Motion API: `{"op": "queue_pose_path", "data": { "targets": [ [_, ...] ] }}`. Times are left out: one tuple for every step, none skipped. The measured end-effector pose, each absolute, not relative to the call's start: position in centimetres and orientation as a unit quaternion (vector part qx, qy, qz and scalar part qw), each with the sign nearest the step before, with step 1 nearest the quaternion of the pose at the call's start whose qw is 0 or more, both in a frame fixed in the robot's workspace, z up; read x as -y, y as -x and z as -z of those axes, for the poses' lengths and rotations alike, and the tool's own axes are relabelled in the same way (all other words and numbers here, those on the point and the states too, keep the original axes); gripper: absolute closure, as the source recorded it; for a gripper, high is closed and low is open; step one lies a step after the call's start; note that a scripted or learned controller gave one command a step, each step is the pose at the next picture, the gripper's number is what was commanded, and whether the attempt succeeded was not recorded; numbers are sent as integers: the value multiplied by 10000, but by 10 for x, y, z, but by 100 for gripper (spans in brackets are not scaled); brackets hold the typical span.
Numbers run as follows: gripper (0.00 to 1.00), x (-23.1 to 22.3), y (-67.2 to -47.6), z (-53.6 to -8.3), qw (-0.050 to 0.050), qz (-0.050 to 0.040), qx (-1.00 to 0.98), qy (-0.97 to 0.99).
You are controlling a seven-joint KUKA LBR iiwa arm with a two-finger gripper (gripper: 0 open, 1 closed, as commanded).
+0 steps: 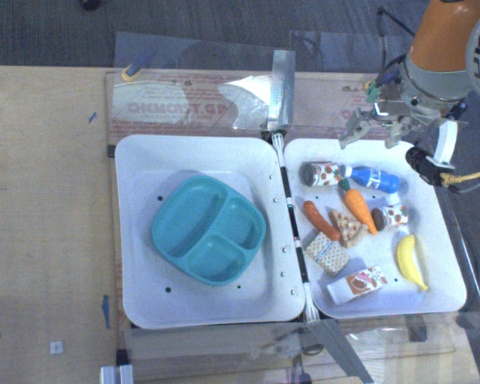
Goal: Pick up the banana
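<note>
The yellow banana lies in the right bin, close to its right wall and near the front. My gripper hangs over the bin's far edge, well behind the banana and a little to its left. Its two fingers are spread open and nothing is between them. The grey wrist with the orange band rises toward the upper right corner.
The right bin also holds a blue bottle, a spotted can, a carrot, a red sausage, a pizza slice, a small can, a cracker and a carton. A teal divided plate sits in the left bin.
</note>
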State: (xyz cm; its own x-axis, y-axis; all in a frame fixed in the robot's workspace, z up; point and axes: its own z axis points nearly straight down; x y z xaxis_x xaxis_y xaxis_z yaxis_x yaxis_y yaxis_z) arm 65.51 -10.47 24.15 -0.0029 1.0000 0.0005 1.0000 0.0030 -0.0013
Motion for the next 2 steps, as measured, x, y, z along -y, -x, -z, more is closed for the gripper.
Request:
{"op": "queue_pose_path", "data": {
  "targets": [
    [0,154,-573,-206,3,-1,7453,6667],
    [0,208,-532,-118,1,0,7435,6688]
  ]
}}
